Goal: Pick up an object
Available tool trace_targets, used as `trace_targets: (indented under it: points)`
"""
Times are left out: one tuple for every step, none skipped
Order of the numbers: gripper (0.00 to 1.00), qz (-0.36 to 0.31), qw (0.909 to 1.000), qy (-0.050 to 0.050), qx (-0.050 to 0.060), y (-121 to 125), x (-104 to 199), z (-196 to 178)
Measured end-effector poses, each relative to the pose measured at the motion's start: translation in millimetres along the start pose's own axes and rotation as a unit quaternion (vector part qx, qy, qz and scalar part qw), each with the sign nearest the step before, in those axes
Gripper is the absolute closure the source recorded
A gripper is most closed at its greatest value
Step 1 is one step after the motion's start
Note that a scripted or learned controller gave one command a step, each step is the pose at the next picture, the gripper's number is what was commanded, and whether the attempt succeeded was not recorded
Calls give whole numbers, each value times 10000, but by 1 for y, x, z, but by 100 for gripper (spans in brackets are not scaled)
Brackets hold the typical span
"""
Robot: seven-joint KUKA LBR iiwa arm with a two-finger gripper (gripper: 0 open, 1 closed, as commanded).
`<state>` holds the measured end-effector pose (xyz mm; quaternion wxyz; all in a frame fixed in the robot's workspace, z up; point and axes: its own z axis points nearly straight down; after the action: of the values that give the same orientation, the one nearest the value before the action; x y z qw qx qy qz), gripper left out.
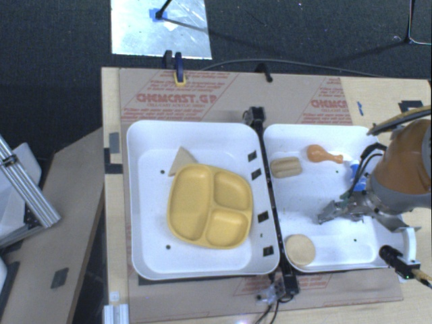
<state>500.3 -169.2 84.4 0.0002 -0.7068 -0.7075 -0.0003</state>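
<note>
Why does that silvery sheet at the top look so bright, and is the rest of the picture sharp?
In the camera view, the foil-like sheet reflects the light, so parts wash out in glare. The white bins are bright too but keep detail, with soft shadows along their walls. The yellow tray is fairly crisp; the end effector and arm look slightly soft, and the whole image is a bit grainy.

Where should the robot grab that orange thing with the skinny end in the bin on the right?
Probably by the skinny neck. The orange thing lies flat near the far wall of the right bin, fat end on the left, thin end pointing right. The claw could come straight down from above and close across the neck, which looks narrow enough to fit. The tan block beside the fat end would crowd a grip there.
</note>
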Motion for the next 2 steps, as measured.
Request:
trace_targets:
  points:
    - [100,-8,10000,-7,-16,1,0,-11]
    - [100,-13,10000,-20,-39,6,-7,-73]
